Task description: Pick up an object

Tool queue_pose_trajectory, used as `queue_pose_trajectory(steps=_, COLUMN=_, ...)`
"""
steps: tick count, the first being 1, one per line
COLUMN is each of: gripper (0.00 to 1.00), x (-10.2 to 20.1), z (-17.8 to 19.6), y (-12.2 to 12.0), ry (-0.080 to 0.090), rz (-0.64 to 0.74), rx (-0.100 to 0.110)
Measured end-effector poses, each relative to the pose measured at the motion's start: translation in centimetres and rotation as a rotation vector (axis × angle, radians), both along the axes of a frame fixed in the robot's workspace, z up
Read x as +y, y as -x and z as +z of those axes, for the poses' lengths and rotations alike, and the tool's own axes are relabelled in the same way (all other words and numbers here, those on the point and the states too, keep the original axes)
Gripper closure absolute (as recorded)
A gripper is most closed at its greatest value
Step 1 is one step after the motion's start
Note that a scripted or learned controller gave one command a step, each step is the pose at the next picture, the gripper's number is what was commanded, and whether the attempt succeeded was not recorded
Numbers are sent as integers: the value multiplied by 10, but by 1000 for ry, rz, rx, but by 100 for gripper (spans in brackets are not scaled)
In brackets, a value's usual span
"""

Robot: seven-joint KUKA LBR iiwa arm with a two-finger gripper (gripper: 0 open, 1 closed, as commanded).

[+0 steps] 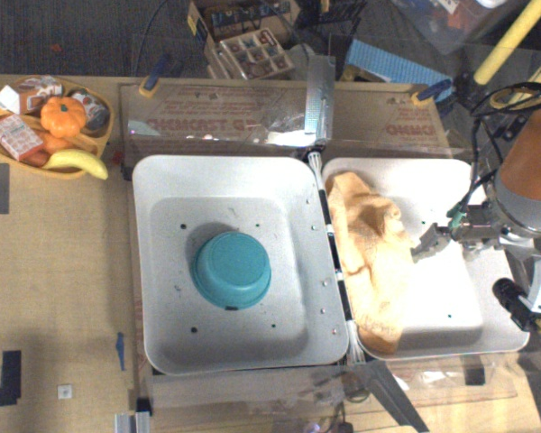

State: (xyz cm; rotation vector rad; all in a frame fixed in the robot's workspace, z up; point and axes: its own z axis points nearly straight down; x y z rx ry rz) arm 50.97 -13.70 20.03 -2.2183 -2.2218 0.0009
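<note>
Over the right bin [451, 327], the gripper [426, 244] hangs spread and unladen beside the tan cloth [371, 260].

Bench [54, 287]: pale wood-coloured top, carrying two shallow white bins side by side. Left bin [153, 197] sits at the centre; right bin [451, 179] touches it at 3 o'clock. At 12 o'clock, behind both bins, a flattened brown cardboard panel [207, 111] with clear plastic sheeting over it. At 10 o'clock, a small basket [0, 142] of toy food with a pumpkin [63, 115] and a banana [77, 161].
</note>
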Motion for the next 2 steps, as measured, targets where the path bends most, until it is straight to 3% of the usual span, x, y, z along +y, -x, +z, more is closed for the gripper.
queue_pose_trajectory(steps=1, gripper=0, x=-21, z=38, y=-41, ry=3, rz=-91, rx=-5)
queue_pose_trajectory(steps=2, gripper=0, x=-27, z=131, y=-71, ry=3, rz=-216, rx=-4)
